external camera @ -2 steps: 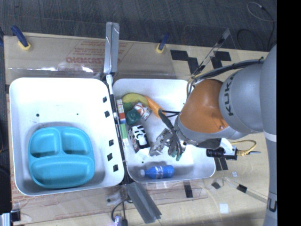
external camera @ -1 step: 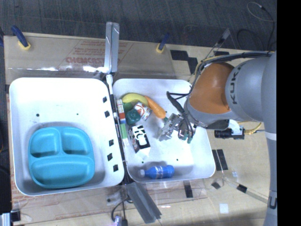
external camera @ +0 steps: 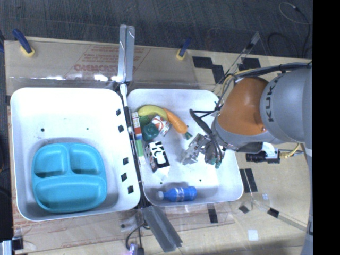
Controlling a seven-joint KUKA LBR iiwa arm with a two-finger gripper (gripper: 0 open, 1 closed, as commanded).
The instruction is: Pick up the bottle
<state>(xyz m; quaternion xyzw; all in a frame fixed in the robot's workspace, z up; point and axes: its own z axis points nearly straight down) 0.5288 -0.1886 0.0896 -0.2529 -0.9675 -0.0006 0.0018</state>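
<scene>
Gripper (external camera: 195, 152) hovers mid-bin, its grip state unclear. Blue bottle (external camera: 179, 194) lies untouched; reaching down to it comes next.

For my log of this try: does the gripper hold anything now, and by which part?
Nothing is held. The gripper hangs over the right bin, with nothing between its fingers. The bottle lies apart, near the bin's front wall.

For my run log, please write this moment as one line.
target: blue plastic bottle lying at right bin front | end effector above bin middle, apart from bottle | left bin: blue divided tray
</scene>
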